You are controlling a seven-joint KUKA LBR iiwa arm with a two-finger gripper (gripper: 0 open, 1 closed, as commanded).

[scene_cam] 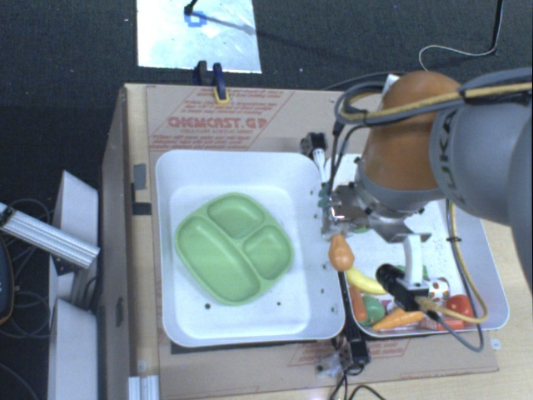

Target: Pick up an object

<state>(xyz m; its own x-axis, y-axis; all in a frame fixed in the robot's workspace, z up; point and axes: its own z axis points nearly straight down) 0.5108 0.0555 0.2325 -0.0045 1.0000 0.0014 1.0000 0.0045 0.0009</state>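
Gripper is hovering at the right bin's left rim, just above an orange toy fruit. Whether it is clenched or released, I cannot tell. Nothing is looking lifted, so the pick is probably not yet done.

Lying in the left bin, centred: a sectioned plate. Crowding the right bin's near end, beneath the arm: banana, carrot, tomato.

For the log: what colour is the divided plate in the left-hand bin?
The plate is plain light green, with no pattern; the camera view shows it clearly.
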